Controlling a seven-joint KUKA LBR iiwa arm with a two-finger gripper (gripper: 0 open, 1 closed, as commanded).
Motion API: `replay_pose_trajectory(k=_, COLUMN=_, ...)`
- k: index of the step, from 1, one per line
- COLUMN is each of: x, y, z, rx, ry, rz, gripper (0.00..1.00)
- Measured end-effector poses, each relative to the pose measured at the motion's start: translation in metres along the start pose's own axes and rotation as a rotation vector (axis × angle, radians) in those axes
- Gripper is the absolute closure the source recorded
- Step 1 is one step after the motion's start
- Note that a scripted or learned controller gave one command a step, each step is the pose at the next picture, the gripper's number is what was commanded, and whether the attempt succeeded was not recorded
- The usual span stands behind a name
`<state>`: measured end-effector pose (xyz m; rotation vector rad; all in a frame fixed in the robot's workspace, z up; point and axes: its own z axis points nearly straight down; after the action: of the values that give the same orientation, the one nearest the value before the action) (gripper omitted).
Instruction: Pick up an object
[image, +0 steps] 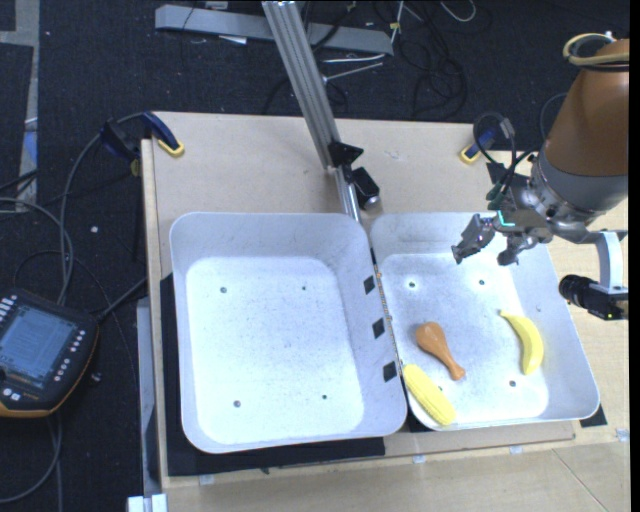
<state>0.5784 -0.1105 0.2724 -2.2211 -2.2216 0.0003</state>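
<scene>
The right bin (560, 400) holds three toy foods. A brown chicken drumstick (441, 348) lies near its middle, a yellow corn cob (428, 394) rests against the front left wall, and a yellow banana (526, 341) lies toward the right side. My gripper (490, 243) hangs above the bin's far right part, well clear of all three. Its two dark fingers are spread apart with nothing between them.
The left bin (190, 300) sits beside the right one. A slanted aluminium pole (312, 90) with a black clamp rises from behind the bins' shared edge. Blue and yellow clamps (160, 135) grip the bench's far corners. A teach pendant (35, 350) lies on the floor at left.
</scene>
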Motion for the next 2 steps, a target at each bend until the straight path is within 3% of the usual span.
replay_pose_trajectory(k=1, x=0.000, y=0.000, z=0.000, rx=0.000, ry=0.000, rz=0.000, gripper=0.00)
replay_pose_trajectory(k=2, x=-0.009, y=-0.003, z=0.056, rx=0.004, ry=0.000, rz=0.001, gripper=0.00)
